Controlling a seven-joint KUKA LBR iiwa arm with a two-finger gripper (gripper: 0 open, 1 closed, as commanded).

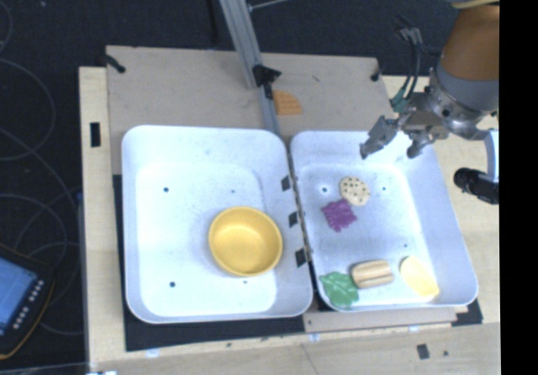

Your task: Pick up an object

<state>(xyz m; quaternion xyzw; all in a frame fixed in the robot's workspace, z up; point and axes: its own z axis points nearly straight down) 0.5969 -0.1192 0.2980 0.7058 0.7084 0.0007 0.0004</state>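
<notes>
Your gripper (395, 143) is hovering open-jawed at the right bin's (445, 222) upper edge, above the cookie (354, 190).

The arm (471, 37) has a rounded orange band above a grey, cylindrical wrist section with a metallic sheen. Thin dark cables run along its left side, and a looped pale cable sits at the top of the orange section. The two-finger gripper (393, 144) is fitted to a grey mounting block and carries two dark grey, narrow fingers (375, 139).
</notes>
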